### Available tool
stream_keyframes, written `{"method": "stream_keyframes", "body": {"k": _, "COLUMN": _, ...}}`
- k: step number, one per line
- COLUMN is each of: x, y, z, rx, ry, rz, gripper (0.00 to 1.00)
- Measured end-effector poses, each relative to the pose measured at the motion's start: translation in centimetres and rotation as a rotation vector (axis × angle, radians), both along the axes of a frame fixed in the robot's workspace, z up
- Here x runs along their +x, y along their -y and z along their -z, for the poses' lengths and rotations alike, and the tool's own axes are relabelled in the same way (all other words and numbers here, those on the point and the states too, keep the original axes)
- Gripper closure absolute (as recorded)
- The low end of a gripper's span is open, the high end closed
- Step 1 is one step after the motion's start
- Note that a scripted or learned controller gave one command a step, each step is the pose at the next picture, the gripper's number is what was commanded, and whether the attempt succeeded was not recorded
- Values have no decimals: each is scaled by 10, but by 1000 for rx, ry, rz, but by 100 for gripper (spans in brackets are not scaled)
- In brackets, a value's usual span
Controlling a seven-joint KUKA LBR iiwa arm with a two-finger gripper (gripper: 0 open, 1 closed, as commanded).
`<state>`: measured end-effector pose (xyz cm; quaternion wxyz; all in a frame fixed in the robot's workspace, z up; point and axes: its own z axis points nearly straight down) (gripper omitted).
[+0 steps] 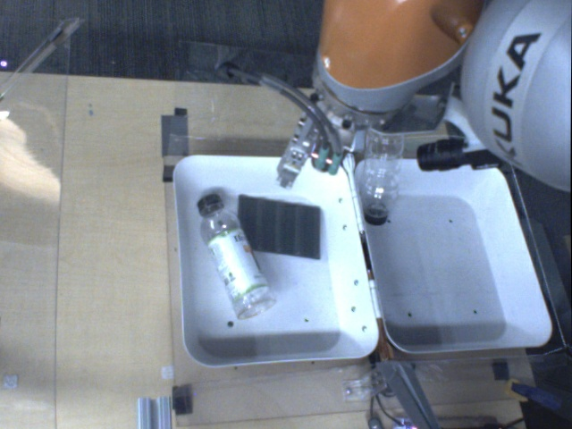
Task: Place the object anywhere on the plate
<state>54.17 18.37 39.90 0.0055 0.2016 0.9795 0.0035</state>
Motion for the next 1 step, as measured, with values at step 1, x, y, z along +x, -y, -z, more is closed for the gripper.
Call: {"method": "stream_keyframes", "body": {"k": 1, "x": 23, "y": 71, "z": -38, "rx": 4, "ry": -3, "rz": 553, "gripper": 100}}
